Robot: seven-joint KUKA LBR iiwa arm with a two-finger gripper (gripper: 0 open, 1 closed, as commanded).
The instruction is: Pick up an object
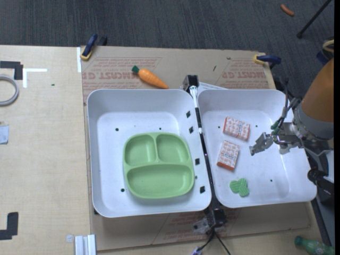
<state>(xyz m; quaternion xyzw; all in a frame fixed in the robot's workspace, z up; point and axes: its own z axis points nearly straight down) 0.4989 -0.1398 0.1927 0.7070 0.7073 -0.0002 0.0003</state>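
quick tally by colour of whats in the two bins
Green: 2, the tray in the left bin and a small toy in the right bin
Orange and white: 2, box and box, both in the right bin
Total: 4

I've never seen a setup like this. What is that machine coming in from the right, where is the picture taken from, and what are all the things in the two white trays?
One camera above the bench looks down at a slant. The grey and orange shape at the right is a robot arm; its gripper, a two-finger claw, hangs over the right bin. Nothing shows between its fingers. In that bin lie two small orange-and-white packets and a small green leafy toy. The left bin holds a green divided plate. Behind the bins, a toy carrot lies on the cardboard. The arm's job is to pick something up.
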